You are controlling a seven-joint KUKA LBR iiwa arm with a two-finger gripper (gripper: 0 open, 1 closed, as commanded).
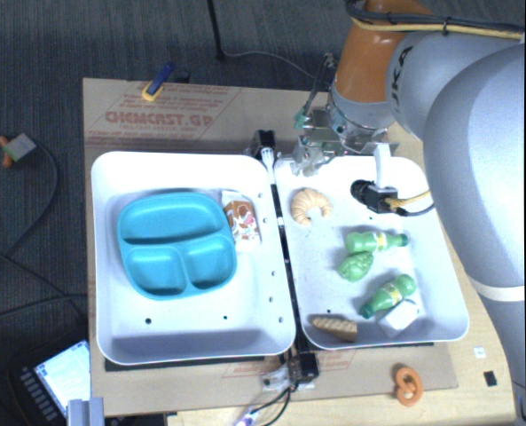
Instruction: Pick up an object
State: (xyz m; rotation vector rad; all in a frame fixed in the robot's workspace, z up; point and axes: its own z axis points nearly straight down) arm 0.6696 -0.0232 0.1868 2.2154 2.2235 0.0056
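Hand hangs at right bin's far edge; croissant just beside it.

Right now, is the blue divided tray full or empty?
Empty: all three compartments of the blue tray show bare plastic. The small packet lies beside it in the left bin, not in it.

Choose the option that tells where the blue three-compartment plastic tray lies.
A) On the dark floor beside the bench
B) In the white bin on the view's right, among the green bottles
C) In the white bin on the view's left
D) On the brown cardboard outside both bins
C: the blue three-compartment plastic tray lies flat inside the white bin on the view's left, with that bin's rim around it on every side.
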